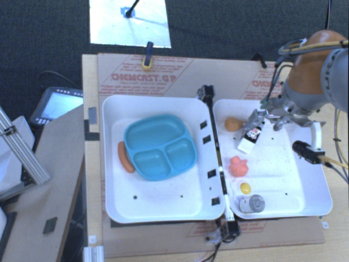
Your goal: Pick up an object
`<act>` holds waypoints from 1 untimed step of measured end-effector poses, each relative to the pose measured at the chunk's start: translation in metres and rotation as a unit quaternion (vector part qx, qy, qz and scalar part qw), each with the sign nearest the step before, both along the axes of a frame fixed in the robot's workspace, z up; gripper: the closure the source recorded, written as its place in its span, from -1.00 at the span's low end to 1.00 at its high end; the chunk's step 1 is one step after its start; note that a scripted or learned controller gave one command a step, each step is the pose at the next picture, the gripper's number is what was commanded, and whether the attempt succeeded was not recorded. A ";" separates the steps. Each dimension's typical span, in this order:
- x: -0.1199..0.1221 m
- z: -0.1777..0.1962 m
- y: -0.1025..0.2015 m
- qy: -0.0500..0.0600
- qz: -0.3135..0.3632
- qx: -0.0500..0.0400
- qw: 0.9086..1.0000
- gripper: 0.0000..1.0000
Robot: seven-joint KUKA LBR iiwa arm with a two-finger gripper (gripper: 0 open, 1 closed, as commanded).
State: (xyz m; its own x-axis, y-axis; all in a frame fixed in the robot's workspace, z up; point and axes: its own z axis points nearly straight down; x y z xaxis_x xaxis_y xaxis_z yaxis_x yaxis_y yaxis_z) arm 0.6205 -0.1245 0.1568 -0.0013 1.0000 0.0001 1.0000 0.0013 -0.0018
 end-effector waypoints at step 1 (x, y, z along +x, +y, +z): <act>-0.006 -0.059 0.006 0.000 0.000 0.000 1.000 -1.00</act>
